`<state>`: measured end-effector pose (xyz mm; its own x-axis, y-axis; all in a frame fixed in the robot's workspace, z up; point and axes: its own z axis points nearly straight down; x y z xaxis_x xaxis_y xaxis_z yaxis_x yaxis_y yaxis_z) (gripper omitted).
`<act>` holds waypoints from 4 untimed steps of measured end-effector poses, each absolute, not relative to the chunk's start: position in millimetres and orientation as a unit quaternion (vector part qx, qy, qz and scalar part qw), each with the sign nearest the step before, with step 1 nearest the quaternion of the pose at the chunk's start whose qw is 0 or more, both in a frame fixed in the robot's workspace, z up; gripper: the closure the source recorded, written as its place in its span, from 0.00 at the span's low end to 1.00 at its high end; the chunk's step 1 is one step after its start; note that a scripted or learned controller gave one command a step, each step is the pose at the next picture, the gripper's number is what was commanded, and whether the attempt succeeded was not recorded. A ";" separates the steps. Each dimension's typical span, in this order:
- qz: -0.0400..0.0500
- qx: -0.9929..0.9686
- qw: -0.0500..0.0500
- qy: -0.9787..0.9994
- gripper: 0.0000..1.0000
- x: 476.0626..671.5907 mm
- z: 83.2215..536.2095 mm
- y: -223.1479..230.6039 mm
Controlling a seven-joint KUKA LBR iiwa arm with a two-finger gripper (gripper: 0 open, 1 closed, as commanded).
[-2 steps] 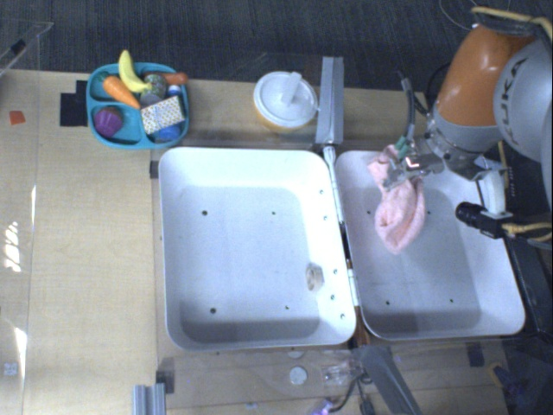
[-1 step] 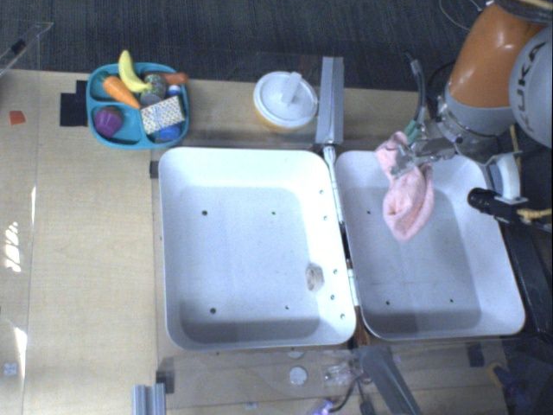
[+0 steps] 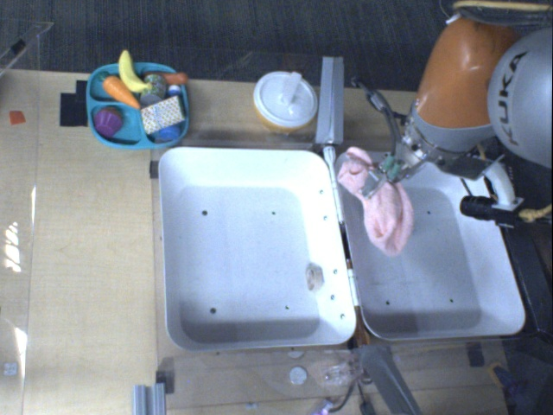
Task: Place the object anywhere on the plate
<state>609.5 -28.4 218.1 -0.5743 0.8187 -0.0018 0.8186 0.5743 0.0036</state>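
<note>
A blue divided plate [image 3: 92, 111] sits on the bench at the far left, beyond the left bin, with toy food in its compartments: a banana, a carrot and other pieces. A limp pink cloth [image 3: 389, 219] hangs over the left part of the right bin [image 3: 484, 318], close to the wall shared with the left bin. My gripper [image 3: 380, 178] pinches the cloth's upper part. One lobe of the cloth bunches to the left of the fingers, and the rest droops below them. The grey and orange arm reaches in from the upper right.
The left bin [image 3: 216, 327] holds a small greyish object [image 3: 314, 275] near its right wall. A white lidded cup with a yellow rim [image 3: 286, 100] stands behind the left bin. A grey metal post [image 3: 329, 102] rises between the bins at the back.
</note>
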 end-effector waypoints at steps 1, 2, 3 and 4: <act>0.001 0.275 0.002 0.961 1.00 593.3 230.1 15.3; 0.001 0.078 0.002 0.997 1.00 581.6 230.1 65.7; 0.001 0.000 0.002 1.000 1.00 554.4 234.8 101.7; 0.001 -0.001 0.002 1.000 1.00 531.0 226.8 146.5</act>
<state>531.0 146.5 226.8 -1.0000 -0.0025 -0.0031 -0.0025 1.0000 0.0024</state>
